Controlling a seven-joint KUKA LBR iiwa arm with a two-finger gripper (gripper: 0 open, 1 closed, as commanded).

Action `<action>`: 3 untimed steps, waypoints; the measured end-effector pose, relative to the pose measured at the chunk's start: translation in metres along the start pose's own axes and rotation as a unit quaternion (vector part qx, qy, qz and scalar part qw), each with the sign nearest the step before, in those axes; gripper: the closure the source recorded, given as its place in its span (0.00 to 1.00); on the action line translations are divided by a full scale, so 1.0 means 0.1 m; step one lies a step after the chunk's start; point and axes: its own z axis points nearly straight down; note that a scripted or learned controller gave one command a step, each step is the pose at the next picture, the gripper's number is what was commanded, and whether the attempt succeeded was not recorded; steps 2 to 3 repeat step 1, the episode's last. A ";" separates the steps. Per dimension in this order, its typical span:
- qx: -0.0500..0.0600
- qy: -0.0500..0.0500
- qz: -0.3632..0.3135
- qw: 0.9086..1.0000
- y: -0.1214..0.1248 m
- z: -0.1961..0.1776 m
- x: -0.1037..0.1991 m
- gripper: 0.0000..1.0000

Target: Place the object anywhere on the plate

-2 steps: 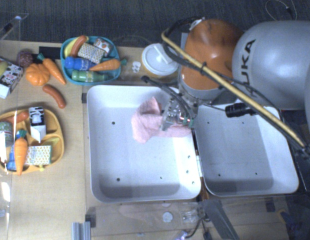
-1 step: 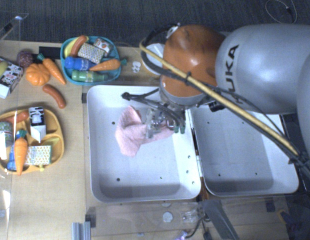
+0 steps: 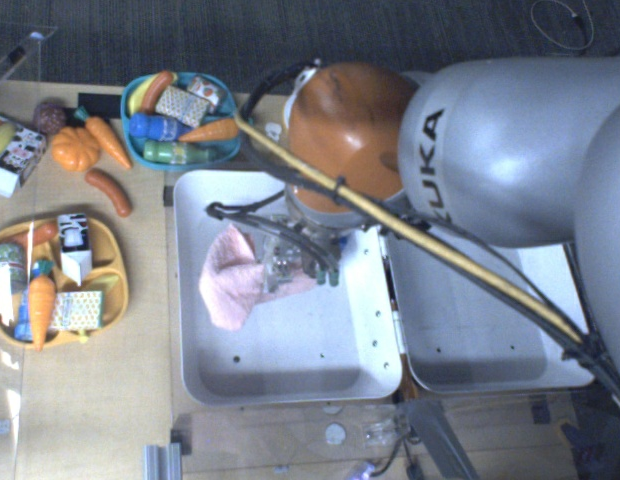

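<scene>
We see the grey KUKA arm with its orange band [image 3: 340,133] reaching in over the left-hand shallow white bin [image 3: 290,363], its two-finger gripper [image 3: 295,263] lowered to the upper middle of that bin. Directly beneath and to the left of the gripper lies a pale pink, soft-looking crumpled thing [image 3: 230,278], perhaps a cloth or a floppy plate; we cannot tell which, nor whether it is the object to be moved or the plate it should go on. The gripper's tip overlaps its right edge, so we judge the two to be touching or very nearly so. Whether the gripper is parted or closed, and whether it has any hold on the pink thing, we cannot tell: the wrist and cabling hide that part. The right-hand white bin [image 3: 470,353] lies off to the gripper's right, largely under the arm. Well to the gripper's left, outside the bins, sit a blue bowl of toy foods [image 3: 180,118], a yellow tray of toy groceries [image 3: 55,283], and loose toy vegetables on the wooden bench [image 3: 95,153]; these seem set aside as spare props. We judge the arm to be positioned low like this in order to attempt a grasp at the pink thing's edge.
</scene>
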 end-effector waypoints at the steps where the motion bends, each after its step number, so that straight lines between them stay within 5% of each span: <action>1: 0.000 0.000 0.000 1.000 0.00 0.00 0.00 0.00; 3: 0.000 0.000 0.000 1.000 0.00 0.00 0.00 0.00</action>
